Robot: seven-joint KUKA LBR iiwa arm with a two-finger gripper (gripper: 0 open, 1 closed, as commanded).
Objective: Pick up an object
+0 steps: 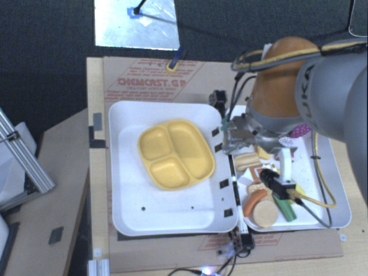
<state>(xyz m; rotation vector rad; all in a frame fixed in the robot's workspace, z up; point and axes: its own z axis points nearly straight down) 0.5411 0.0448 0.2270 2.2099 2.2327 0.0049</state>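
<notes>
On a cardboard-topped bench (pixel 64 171) sit 2 white bins: the left bin (pixel 127 194) holds a yellow 3-part plate (pixel 175 154), the right bin (pixel 338 203) a tan block (pixel 246 160), orange sausage (pixel 255 199), round disc (pixel 265 214) and green marker (pixel 284 207), and the gripper (pixel 244 145) is low over the block, its grasp impossible to tell.

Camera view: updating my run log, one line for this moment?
grey arm: above right white bin | left white bin: yellow three-compartment plate | contents: orange sausage, tan round disc | held: cannot tell

Paper-covered bench (pixel 144 73) bearing left bin (pixel 132 203) beside right bin (pixel 338 180).
</notes>
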